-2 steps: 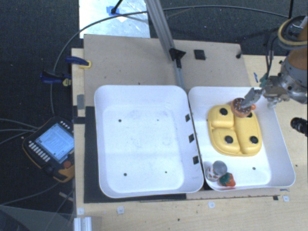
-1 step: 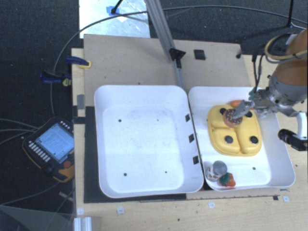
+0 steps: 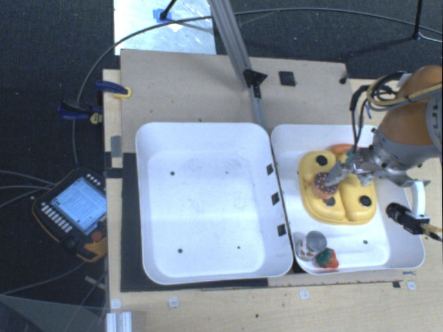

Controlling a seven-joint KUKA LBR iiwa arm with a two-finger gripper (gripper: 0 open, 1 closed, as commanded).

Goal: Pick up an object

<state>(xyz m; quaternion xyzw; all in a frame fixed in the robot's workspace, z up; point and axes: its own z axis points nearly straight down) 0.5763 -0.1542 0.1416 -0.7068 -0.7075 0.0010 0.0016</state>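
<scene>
My gripper point(image 3: 331, 178) is down in the right bin point(image 3: 401, 254), over the middle of the yellow toy point(image 3: 339, 192), a broad, lumpy moulded piece with dark spots that sits in the bin's upper half. Tip reads as low and close to the toy's top; whether it is wide, narrow or clamped I cannot tell from this slant. Risks as I judge them: the toy looks wider than my reach across, so a closing pinch may slide off the rounded top and only nudge it toward 9 o'clock, against the wall shared with the left bin point(image 3: 159, 254). An orange piece point(image 3: 340, 147) peeks out at 12 o'clock of the toy and may get dragged. Small clutter point(image 3: 317, 247) at 6 o'clock lies well apart.
</scene>
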